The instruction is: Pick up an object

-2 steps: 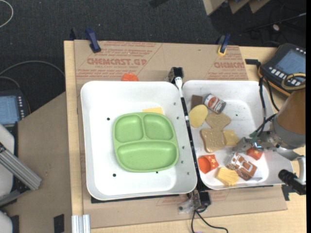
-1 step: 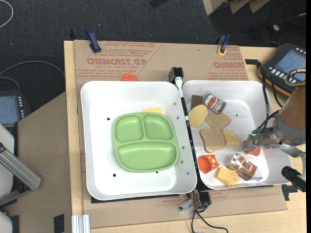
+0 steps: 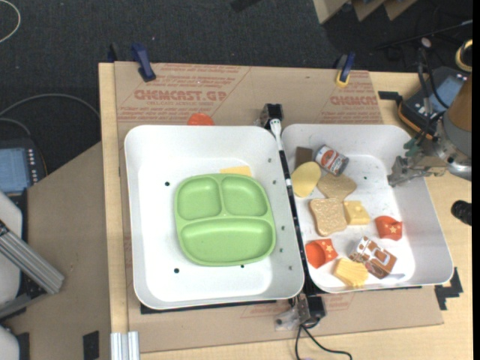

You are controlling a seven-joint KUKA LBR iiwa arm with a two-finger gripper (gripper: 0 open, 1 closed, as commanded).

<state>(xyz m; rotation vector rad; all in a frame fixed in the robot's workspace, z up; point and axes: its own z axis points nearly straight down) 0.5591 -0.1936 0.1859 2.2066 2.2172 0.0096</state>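
Note:
The right bin (image 3: 433, 231) holds several toy foods: a small can (image 3: 331, 159), a pale yellow round piece (image 3: 305, 178), a bread slice (image 3: 328, 216), a cheese cube (image 3: 357, 213), two red pieces (image 3: 389, 228) (image 3: 319, 252), a yellow wedge (image 3: 350, 272) and a brown-and-white striped item (image 3: 374, 256). My gripper (image 3: 406, 169) hangs at the bin's right side, above its upper right part. It is well to the right of the can and apart from every piece. Nothing shows in its grasp.
The left bin (image 3: 142, 201) bears a green divided plate (image 3: 223, 220), with a yellow piece (image 3: 235, 172) at its far edge. A black divider (image 3: 283, 172) runs between the bins. Blue clamps (image 3: 142, 62) (image 3: 344, 69) grip the cardboard's far edge, and an orange object (image 3: 199, 119) lies behind the left bin.

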